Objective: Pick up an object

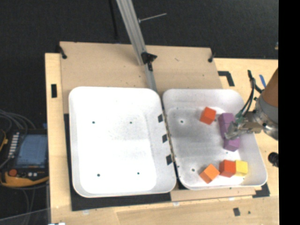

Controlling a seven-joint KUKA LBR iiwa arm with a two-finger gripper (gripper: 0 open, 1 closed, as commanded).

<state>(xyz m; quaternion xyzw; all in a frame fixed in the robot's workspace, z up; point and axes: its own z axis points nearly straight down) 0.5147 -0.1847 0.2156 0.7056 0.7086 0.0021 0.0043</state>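
Note:
The right bin (pixel 187 102) holds several blocks. A long purple block (pixel 227 123) lies near its right wall, and my gripper (pixel 234 132) comes in from the right edge and sits low over the block's lower half, covering part of it. An orange cube (pixel 208 115) rests just left of the purple block's upper end. Along the bin's front edge lie an orange block (pixel 210 173), a red cube (pixel 227 168) and a yellow cube (pixel 241 167), close together.
The left bin (pixel 117 139) stands beside the right one, with a divider edge (pixel 168 139) between them. A slanted metal pole (pixel 136 36) rises behind the bins. The wooden bench (pixel 112 64) surrounds both bins.

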